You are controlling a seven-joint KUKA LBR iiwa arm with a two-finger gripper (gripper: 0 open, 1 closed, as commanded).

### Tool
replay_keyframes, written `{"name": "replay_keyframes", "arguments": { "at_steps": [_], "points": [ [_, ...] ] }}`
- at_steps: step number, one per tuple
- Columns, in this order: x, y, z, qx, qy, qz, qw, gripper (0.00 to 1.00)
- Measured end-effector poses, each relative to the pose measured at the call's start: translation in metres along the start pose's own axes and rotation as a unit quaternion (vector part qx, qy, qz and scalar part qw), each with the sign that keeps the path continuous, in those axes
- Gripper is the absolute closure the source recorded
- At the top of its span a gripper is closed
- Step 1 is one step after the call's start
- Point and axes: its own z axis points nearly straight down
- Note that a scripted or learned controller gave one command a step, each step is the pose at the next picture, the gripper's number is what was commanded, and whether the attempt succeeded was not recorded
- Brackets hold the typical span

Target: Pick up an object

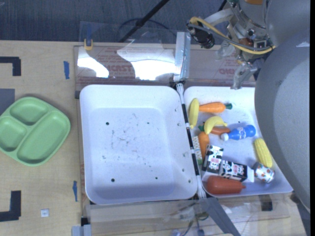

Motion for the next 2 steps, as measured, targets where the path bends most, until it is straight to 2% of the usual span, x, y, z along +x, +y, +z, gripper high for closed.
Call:
{"name": "replay_keyframes", "arguments": {
  "at_steps": [1,2],
  "points": [
    [-0.046,0.01,0.164,0.001,-0.003,0.006,1.0,0.0],
    [-0.019,0.073,0.178,0.0,-0.002,-0.033,0.9994,0.0]
  ]
}}
